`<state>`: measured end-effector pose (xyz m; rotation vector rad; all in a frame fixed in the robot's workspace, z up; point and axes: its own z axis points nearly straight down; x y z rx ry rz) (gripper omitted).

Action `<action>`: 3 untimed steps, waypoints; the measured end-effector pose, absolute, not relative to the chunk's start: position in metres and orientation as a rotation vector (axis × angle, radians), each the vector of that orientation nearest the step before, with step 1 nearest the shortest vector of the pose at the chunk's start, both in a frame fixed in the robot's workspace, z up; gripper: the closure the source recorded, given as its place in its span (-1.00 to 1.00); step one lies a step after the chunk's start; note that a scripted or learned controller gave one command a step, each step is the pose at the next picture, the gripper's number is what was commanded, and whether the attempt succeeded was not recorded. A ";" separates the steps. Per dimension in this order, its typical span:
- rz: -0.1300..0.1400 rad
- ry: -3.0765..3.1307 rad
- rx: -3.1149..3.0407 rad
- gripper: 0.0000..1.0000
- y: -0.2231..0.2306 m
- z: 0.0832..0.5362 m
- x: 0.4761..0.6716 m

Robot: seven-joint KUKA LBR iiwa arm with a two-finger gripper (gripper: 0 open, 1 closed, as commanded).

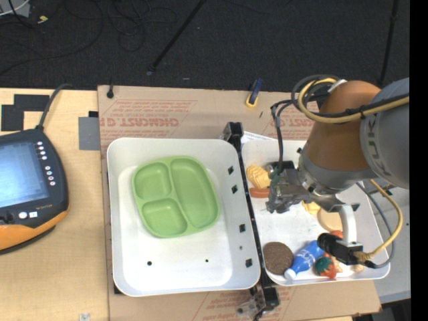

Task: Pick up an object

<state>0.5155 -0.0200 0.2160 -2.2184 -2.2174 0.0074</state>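
Gripper (279, 196) down in right bin (294, 276), among the toys; cannot tell whether open or closed, or holding anything. Just left of it, a yellow toy (257, 175) with an orange piece (258, 193) below. Near the front wall, a brown disc (277, 253), a blue bottle (304, 258). In left bin (127, 246), a green tray (175, 196).

Both white bins (127, 179) look like smooth plastic; the green tray (176, 196) is glossy plastic; the tabletop (40, 273) is matt wood.
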 end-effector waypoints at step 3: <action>0.006 -2.217 -2.219 1.00 -0.015 0.217 0.512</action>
